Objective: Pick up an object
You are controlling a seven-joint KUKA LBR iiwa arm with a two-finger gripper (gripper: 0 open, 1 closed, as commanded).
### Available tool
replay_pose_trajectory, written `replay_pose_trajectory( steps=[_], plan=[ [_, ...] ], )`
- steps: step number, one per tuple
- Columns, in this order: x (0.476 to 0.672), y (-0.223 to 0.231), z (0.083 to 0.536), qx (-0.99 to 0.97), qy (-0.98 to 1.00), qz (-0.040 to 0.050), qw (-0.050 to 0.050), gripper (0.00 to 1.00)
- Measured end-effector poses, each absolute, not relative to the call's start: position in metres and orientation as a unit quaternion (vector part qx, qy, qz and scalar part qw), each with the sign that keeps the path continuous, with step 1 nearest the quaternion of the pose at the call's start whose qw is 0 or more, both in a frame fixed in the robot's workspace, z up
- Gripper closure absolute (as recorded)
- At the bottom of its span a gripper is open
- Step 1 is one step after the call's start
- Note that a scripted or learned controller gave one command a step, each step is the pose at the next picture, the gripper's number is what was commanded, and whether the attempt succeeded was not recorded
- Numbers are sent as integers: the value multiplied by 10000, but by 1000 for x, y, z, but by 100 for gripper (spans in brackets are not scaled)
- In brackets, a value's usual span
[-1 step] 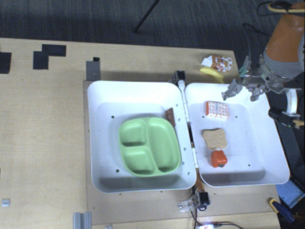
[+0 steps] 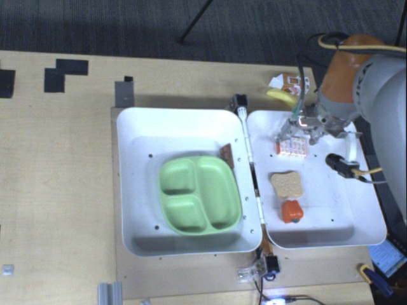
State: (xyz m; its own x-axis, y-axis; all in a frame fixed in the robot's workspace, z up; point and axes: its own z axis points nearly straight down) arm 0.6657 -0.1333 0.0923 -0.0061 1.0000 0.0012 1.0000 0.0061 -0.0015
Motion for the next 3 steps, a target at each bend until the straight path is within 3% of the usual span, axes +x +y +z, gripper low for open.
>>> replay_pose_trajectory(
  steps=[1, 2, 3],
  plan=[
    [670, -133, 108, -7034, -7107, -33, -44, 100],
    [669, -133, 108, -7033, -7109, -31, -41, 0],
    [615, -96, 85, -7058, -7085, -15, -13, 0]
  ],
)
